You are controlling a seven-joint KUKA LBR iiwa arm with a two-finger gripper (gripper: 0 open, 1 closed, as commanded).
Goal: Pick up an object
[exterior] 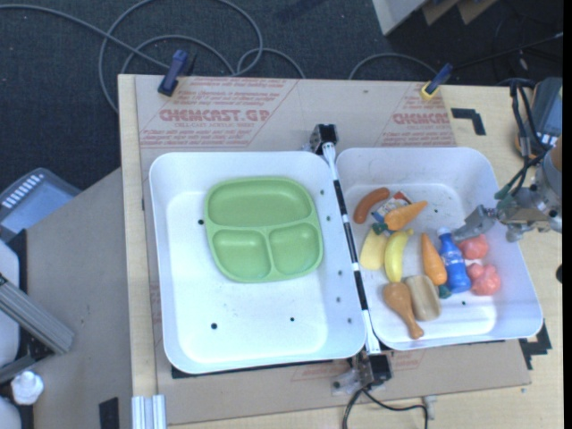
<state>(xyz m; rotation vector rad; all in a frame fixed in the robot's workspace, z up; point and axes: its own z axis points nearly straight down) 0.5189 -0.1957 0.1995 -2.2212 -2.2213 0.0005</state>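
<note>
I see the grey two-finger gripper (472, 229) at the right of the frame, reaching in over the right-hand shallow white bin (509, 315) from its right rim. Its tip sits low over the bin's right part, just beside a blue plastic bottle-shaped toy (453, 264) and a cluster of pink-red round toy pieces (481, 264). I cannot tell whether the jaws are open or closed; the tip is small and dark against the bin, and nothing shows clearly between them. Right bin contents, left to right: a pale yellow toy wedge (372, 252) against the left wall, touching a yellow toy banana (396, 255); above these a reddish-orange sausage-shaped toy (371, 204) and an orange toy carrot (406, 214) lying at a slant, with a small white-and-coloured item between them that I cannot identify. Lower centre: a small upright orange carrot-like toy (433, 258) just left of the blue bottle, a tan bread-roll toy (424, 297), and a brown toy drumstick (403, 307) touching the roll's left side. The left-hand shallow white bin (179, 320) holds a light green three-compartment plastic tray (264, 229) lying flat in its upper centre. Both bins sit side by side on a brown cardboard-covered worktop (232, 105) with red printed lettering. A blue clamp (172, 71) grips the worktop's upper left edge and a yellow-and-blue clamp (436, 79) its upper right edge.
</note>
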